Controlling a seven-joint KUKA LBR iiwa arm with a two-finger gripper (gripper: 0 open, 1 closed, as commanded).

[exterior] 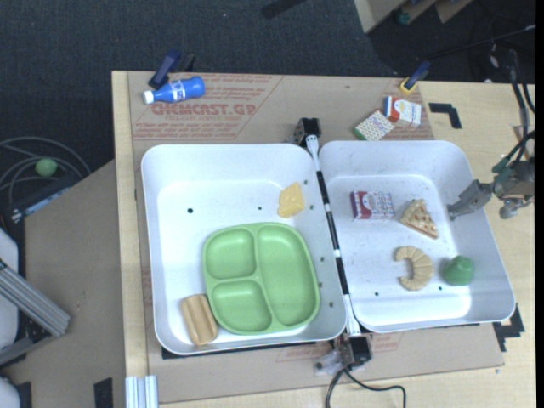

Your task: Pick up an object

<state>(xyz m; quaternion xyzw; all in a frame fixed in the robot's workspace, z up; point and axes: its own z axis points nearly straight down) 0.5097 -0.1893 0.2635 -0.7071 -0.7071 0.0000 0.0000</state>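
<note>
A: What is hard to make out here?

B: The claw (476, 195) at the right bin's (489, 300) right rim. It is small and grey, the arm behind it is cut off by the picture's edge, and I cannot tell whether it is open or closed. Nothing shows in its grip. The printed packets (389, 119) on the surface (255, 109) beyond the right bin are too small to read.

A: Take the containers from the left.

B: The left bin (161, 228) holds a green divided plate (259, 277) with three sections, none of them holding anything. A tan bread-like block (198, 320) lies just off the plate's near-left corner. A yellow wedge (291, 200) sits beyond the plate, close to the seam between the bins.

A: And the right bin?

B: Four things to pick from. A red and white carton (372, 205) lies nearest the seam. A pizza-like slice (420, 219) is just right of the carton. A croissant (415, 267) lies nearer the camera than the slice, and a green round fruit (459, 269) is just right of the croissant, near the bin's right wall.

A: How much open room?

B: The right bin's far part and its near edge are bare. The claw is apart from the slice, with bare floor between. Beyond the left bin a blue and white bottle (175, 90) lies on the surface.
</note>
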